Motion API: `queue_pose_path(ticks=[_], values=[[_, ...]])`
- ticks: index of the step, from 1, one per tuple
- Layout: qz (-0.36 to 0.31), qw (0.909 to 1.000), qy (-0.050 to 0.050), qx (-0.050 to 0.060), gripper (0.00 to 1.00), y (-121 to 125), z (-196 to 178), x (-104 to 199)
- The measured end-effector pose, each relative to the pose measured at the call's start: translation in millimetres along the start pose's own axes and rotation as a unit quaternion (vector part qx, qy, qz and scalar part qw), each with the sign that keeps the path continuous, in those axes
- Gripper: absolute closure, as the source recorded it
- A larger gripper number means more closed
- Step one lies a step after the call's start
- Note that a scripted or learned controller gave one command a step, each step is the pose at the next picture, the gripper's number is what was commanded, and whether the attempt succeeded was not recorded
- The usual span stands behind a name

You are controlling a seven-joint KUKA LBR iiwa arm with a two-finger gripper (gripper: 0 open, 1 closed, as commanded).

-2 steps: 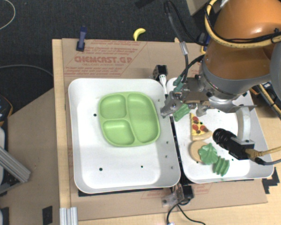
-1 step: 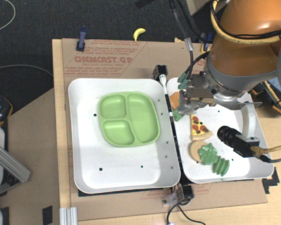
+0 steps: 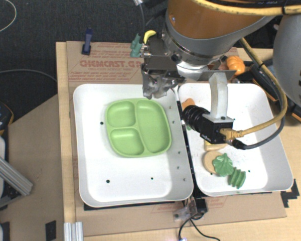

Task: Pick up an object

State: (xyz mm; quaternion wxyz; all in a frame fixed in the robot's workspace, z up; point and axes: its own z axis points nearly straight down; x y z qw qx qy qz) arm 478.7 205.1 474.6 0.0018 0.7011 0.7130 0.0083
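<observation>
Camera view puts the gripper (image 3: pixel 157 87) over the far rim of the left bin (image 3: pixel 88 134), close to the seam with the right bin (image 3: pixel 271 149). Whether it is released or clenched cannot be told; the wrist hides most of it, and nothing can be seen held.

The nearest candidate is the plate (image 3: pixel 138 127), lying flat in the middle of the left bin, its far edge just short of the gripper. The other candidates lie in the right bin: a green toy (image 3: pixel 228 169) at the near side, touching a tan piece (image 3: pixel 209 158), and an orange piece (image 3: pixel 188 103) by the seam.

Risks, as judged from here:
- A straight descent would likely meet the bin rim or bare floor, not an object.
- The plate is wide, shallow and smooth. A grip on its thin lip may slip, or tip it.
- A black unit (image 3: pixel 206 124) and its cable (image 3: pixel 263 129) hang from the arm over the right bin and partly cover the tan piece. A sweep across could drag them into the toy.

The arm (image 3: pixel 215 19) reaches in from the right, its orange band bulking over the far edge of both bins, wrist pointing down and leftward.
</observation>
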Motion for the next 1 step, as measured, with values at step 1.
queue_pose_path(ticks=[1], values=[[0.013,0.9998,-0.006,0.01,1.0,12.6,49.8,-90.4]])
